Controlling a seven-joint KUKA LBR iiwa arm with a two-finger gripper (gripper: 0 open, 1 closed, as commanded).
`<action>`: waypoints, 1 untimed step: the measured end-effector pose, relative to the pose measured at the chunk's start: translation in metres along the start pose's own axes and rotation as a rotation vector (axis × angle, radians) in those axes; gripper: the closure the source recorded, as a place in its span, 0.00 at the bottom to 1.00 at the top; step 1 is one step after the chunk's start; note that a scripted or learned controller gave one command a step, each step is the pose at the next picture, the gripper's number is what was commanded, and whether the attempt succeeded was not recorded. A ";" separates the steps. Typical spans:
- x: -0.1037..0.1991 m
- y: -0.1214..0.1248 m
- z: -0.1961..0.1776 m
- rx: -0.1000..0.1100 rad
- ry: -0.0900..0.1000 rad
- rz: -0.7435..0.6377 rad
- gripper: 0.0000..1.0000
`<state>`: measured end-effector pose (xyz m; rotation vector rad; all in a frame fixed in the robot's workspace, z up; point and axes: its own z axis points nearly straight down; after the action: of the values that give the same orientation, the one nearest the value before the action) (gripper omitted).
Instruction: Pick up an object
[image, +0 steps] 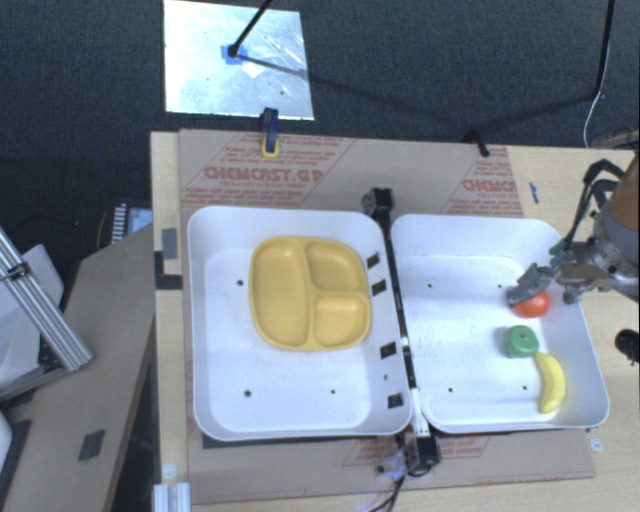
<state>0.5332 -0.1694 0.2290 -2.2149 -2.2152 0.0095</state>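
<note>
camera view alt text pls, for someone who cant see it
A grey robot gripper hangs over an orange-red ball in the right white bin, near a green object and banana. The left bin holds a yellow divided plate.

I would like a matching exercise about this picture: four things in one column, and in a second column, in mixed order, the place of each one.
Things:
1. plate
2. banana
3. green toy
4. red ball

Places:
A. right bin, at the tool
B. left bin, in the middle
C. right bin, nearest the front right corner
D. right bin, between the red ball and the banana

Pairs: 1-B, 2-C, 3-D, 4-A
</note>
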 end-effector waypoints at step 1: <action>0.001 0.003 -0.007 -0.012 -0.002 -0.003 0.00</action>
<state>0.5358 -0.1688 0.2355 -2.2182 -2.2261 -0.0010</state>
